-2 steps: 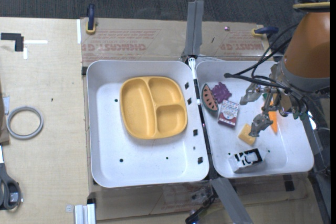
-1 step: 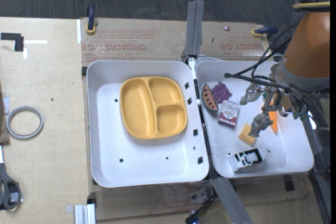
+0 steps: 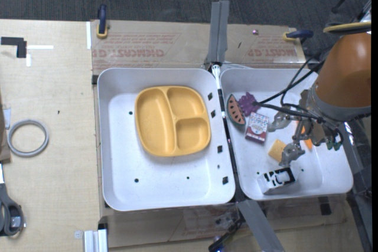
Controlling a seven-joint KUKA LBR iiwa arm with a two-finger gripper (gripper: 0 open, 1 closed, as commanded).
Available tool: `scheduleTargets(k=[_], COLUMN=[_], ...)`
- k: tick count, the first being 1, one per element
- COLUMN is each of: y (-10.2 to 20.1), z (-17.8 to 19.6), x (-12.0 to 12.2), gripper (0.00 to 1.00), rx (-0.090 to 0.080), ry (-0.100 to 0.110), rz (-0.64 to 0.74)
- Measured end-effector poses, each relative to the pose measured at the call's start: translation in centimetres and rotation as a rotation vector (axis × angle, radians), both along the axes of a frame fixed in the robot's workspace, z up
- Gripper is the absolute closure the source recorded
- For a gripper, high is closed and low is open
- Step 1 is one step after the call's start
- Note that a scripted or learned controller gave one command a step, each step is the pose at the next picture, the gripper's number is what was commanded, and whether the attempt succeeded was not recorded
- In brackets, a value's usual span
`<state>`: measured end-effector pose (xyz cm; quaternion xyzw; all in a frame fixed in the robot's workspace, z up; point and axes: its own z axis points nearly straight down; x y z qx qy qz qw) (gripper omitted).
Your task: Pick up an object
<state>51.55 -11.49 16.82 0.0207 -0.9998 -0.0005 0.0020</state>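
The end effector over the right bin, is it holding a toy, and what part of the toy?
It cannot be told. The end effector hangs just above the yellow wedge in the right bin, with nothing clearly gripped.

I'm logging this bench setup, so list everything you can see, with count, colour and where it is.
bins: two, white, side by side on the bench
divided plate: one, yellow, in the left bin
watermelon slice: one, red and green, right bin
grapes: one bunch, purple, right bin
small carton: one, red and white, right bin
wedge: one, yellow, right bin
tape roll: one, grey, bench left of the bins
clamps: two, blue and yellow, behind the bins
arm: one, orange band
gripper: one, over the right bin
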Motion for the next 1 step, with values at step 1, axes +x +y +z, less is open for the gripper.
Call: scheduleTargets(k=[1], y=[-0.1], z=[-6.84], x=[2.45], gripper=[0.0], rx=[-0.002], ry=[-0.008], rz=[-0.502])
